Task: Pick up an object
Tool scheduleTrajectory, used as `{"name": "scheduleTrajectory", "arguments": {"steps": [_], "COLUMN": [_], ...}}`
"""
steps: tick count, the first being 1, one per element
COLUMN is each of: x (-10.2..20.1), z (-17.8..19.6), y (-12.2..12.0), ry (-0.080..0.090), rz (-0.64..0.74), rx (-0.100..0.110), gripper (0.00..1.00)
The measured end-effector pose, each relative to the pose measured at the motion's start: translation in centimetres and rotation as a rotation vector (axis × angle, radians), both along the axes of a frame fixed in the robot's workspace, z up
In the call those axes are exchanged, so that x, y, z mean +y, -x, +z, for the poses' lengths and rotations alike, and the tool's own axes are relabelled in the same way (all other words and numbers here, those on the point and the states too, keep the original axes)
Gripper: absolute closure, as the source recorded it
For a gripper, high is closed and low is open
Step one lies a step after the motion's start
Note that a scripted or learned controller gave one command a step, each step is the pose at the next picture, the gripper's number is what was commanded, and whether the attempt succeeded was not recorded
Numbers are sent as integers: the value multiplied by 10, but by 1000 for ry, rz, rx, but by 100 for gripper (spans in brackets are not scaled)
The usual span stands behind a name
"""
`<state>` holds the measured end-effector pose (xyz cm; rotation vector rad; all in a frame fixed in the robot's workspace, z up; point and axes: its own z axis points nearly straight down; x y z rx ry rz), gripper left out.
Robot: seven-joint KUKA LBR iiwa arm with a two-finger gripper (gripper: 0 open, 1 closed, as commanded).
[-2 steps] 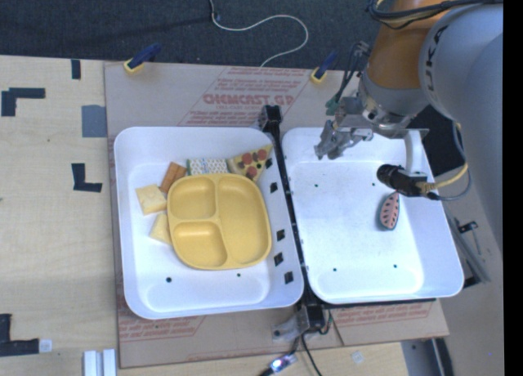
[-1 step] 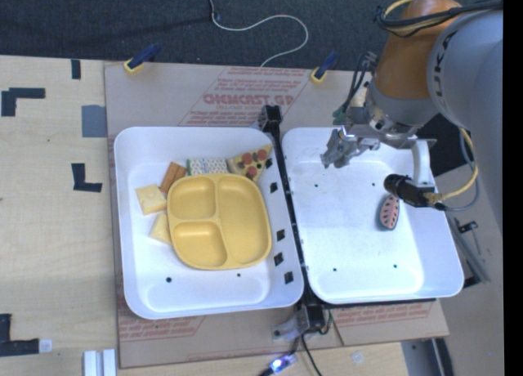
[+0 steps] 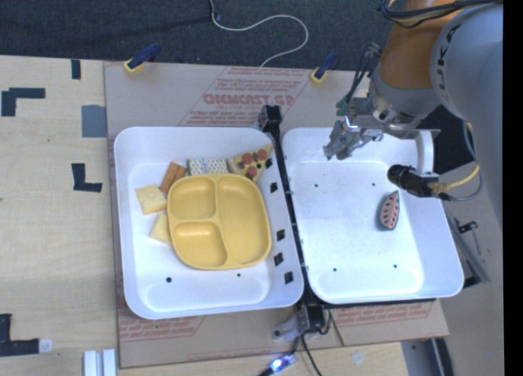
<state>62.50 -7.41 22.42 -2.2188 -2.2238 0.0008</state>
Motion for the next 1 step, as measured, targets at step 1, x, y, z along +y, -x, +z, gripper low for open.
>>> {"name": "scheduleTrajectory", "arguments": {"steps": [1], "x": [11], "z": [8], "y": [-1], "ry": [-1], "rz": [0], "rx": [0], "gripper": [100]}}
